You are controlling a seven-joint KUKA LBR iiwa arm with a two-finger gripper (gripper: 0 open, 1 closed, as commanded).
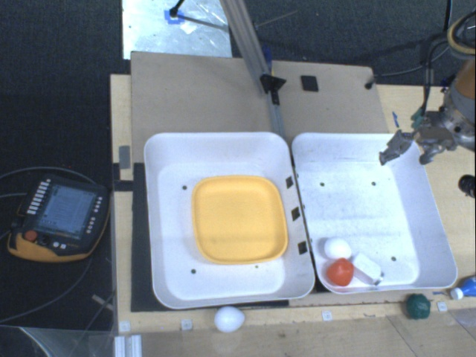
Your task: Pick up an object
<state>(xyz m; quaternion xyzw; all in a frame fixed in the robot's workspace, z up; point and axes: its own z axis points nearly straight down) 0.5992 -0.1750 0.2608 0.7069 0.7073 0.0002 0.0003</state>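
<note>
Looking down from the fixed camera, the gripper (411, 149) hangs at the far right corner of the right bin (416, 207), its two fingers spread apart with nothing between them. Candidates for picking sit well apart from it, crowded into that bin's near left corner: a white ball (337, 248), a red ball (341, 272) touching or just beside it, and a small white block (367, 268) just beside the red one. That crowding is the main hazard, as I judge it: fingers descending on one piece could strike a neighbour, nudge the round ones away, or close on the sloped bin wall, since all three lie hard against the rim. Round shapes may also squirt out of a two-finger pinch if the closing is off-centre. White pieces on a white floor offer poor contrast, which might mislead a program aiming at them. The left bin (167, 199) holds a yellow plate (239, 218), lying flat near its middle; its low, broad form would be awkward to pinch. Outside the bins, a white egg-shaped thing (229, 318) rests on the bench (193, 88) by the near edge, and a dark green ball (417, 306) lies near the right bin's front corner.
</note>
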